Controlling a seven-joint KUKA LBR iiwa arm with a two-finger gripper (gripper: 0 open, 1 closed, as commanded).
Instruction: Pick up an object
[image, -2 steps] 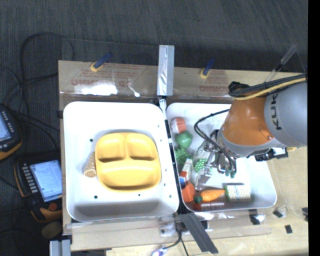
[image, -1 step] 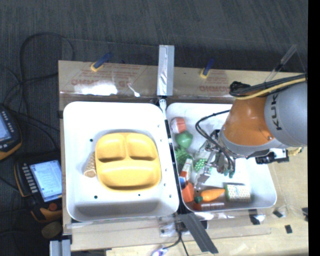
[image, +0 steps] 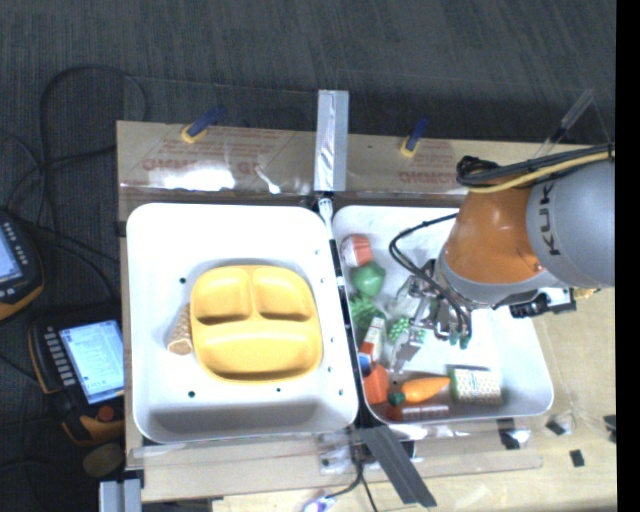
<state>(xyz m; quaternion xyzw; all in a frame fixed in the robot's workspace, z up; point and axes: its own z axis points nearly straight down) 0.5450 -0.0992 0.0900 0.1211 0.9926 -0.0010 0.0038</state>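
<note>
My gripper (image: 414, 332) hangs low over the middle of the right bin (image: 520, 355), under the arm's orange band. A small green knobbly toy (image: 399, 327) lies right at its tip; I cannot tell whether they touch. Toys line the bin's left side: a red and white piece (image: 355, 248), a green pepper (image: 368, 280) and a green packet (image: 366, 317). Along the front wall lie an orange carrot (image: 425, 388), a small box with a green end (image: 476, 384) and a red-orange toy (image: 375, 385).
The left bin (image: 160, 240) holds a yellow divided plate (image: 256, 320) with a tan cone (image: 181, 330) against its left edge. A metal divider post (image: 331, 140) stands behind the seam between the bins. Cables loop off the arm over the right bin's back.
</note>
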